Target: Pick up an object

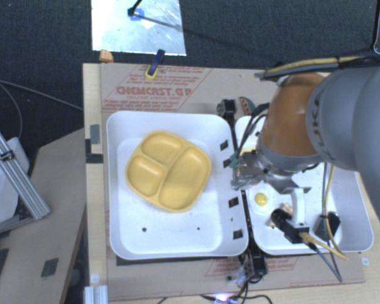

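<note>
Yellow plastic, the tray (169,170) lies in the left bin (123,233), well apart to the left of the gripper (266,179). The gripper hangs low over the right bin (361,233), just above a small yellow piece (261,199). Its state cannot be told, and nothing is seen held. The step looks like the approach; next it must descend onto one object.

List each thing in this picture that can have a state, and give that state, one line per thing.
Yellow divided plate: right side up, lying flat in the left bin.
Small yellow object: lying in the right bin, beneath the arm.
Arm: reaching over the right bin.
</note>
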